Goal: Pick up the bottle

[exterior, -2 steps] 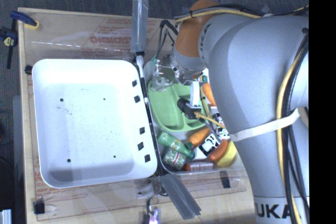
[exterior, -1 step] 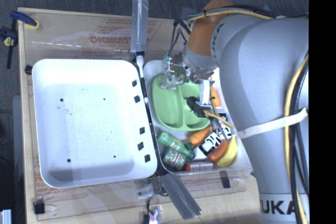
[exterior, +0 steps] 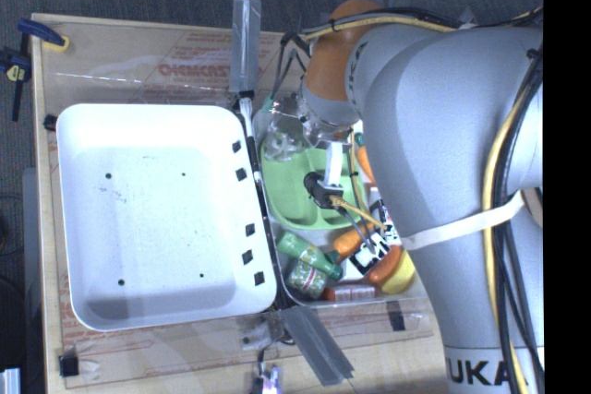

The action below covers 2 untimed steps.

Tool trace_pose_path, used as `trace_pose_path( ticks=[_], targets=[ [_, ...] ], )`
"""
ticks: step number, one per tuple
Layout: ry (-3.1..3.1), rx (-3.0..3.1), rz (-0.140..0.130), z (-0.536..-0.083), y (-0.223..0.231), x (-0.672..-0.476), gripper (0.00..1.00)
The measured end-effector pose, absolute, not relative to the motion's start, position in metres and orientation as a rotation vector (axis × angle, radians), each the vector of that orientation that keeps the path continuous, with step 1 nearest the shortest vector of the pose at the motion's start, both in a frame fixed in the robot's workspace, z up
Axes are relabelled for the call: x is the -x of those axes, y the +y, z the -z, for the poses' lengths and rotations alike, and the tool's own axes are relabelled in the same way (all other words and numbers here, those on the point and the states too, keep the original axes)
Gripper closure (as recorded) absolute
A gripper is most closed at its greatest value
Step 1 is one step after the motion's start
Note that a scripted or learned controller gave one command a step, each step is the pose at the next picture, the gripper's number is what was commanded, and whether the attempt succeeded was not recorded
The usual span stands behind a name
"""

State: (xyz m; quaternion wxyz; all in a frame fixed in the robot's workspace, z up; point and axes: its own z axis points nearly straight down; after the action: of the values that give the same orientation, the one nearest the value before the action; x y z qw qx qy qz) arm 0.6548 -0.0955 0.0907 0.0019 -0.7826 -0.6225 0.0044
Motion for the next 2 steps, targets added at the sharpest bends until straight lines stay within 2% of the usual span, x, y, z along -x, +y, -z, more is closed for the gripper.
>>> trace_pose_path(
  ticks=[1,2],
  targets=[
    [-1.904,2.496,-0.004,-0.104,-0.113,-0.657,1.0],
    [-1.878,2.518,0.0,-0.093,-0.14,-0.657,1.0]
  ],
)
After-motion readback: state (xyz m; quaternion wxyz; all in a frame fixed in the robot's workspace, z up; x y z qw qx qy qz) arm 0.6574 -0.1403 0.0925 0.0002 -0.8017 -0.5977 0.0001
